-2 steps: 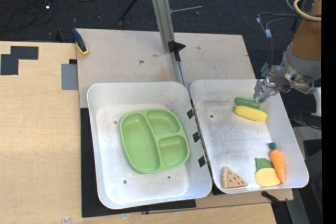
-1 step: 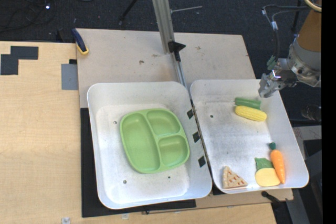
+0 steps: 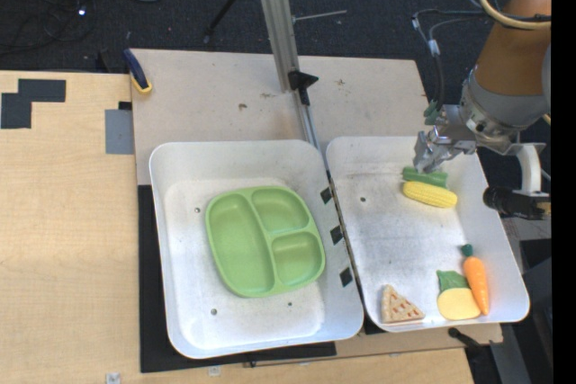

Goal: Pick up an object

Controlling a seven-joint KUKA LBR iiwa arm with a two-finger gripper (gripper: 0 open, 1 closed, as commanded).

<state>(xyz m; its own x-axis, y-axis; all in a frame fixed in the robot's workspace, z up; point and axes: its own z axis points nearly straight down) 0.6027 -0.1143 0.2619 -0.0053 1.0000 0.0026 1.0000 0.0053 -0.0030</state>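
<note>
From my station I see a dark floor strewn with cables behind the bench (image 3: pixel 207 94), whose pale top carries an upright aluminium post (image 3: pixel 277 27) at twelve o'clock and a light wood panel (image 3: pixel 63 220) running off toward nine o'clock.

Two shallow white bins sit side by side. The left bin (image 3: pixel 175 283) holds a green divided tray (image 3: pixel 265 240), lying flat near its middle with three compartments facing up. The right bin (image 3: pixel 378 229) holds the toy food: a corn cob (image 3: pixel 429 192) at about one o'clock in the bin, a carrot (image 3: pixel 476 281) and a yellow piece (image 3: pixel 458 304) touching it at about five o'clock, and a triangular waffle-patterned wedge (image 3: pixel 400 306) at six o'clock, close to the near rim.

The arm (image 3: pixel 513 58) comes in from three o'clock, and its pincer (image 3: pixel 432 154) sits just above the leafy green end of the corn cob, near the bin's far rim. I cannot tell whether the pincer is released or clenched; nothing is visibly lifted.

The middle of the right bin is bare, as is the strip around the tray in the left bin. The carrot and the yellow piece crowd the right rim.
</note>
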